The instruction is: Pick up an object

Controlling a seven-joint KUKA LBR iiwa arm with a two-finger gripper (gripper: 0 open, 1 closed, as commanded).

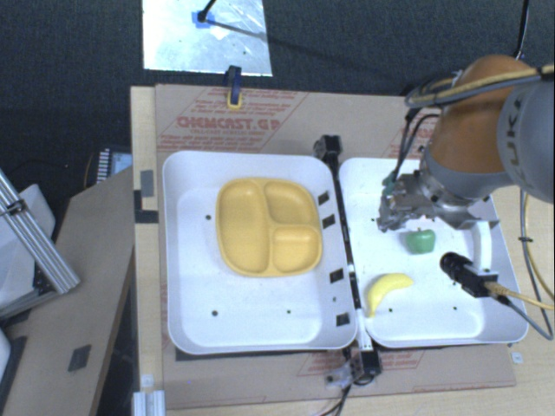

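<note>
camera view: looking down at a slant on two shallow white bins that are sitting side by side on a brown cardboard sheet (234, 120).
left bin (173, 258): holding a yellow divided plate (264, 226), which is lying flat near the middle with its three compartments facing up.
right bin (434, 319): holding a banana and a small green toy, with the arm reaching in over it from the right.
arm (473, 137): grey with an orange band, bending down over the far right part of the right bin.
gripper (397, 215): hanging low over the middle of the right bin, pointing down toward the bin floor; the view is too cluttered for telling how far open it is or whether it is gripping anything.
green toy (421, 242): lying on the bin floor just beside the gripper, on its near right side; it is perhaps a toy apple, though the shape is blurring; whether it is touching the gripper cannot be told.
banana (386, 289): lying on the floor of the right bin near the wall the bins share, curving upward to the right, apart from the green toy and nearer to the camera than the gripper.
</note>
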